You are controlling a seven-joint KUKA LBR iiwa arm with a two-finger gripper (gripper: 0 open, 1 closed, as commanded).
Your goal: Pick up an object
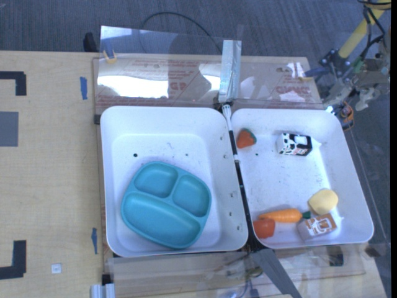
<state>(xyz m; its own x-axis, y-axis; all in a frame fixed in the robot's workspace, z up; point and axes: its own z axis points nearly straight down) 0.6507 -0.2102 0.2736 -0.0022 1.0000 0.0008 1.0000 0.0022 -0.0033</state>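
The gripper (345,98) hung at the upper right, above the far right corner of the right bin (353,166) and just outside its rim. Its parts were tangled with cables there, and it could not be told whether it was released or clenched. Nothing could be seen held in it.

The right bin held all the loose items. A black-and-white carton (293,144) lay nearest the gripper, in the far half of the bin. A red strawberry (246,138) sat to its left, close to the wall shared with the other bin. The remaining four crowded the near edge. A yellow lemon (323,200) sat just above a small white-and-brown box (318,226) in the near right corner. An orange carrot (282,215) lay on its side to their left, its tip near the box. A red tomato (264,228) touched the carrot's thick end near the dividing wall.

The left bin (124,129) held a teal divided plate (165,203), lying flat toward its near side.

The middle of the right bin was bare white floor, and so was the far half of the left bin. A clear plastic sheet (161,73) stood behind both bins on the wooden bench (49,166).
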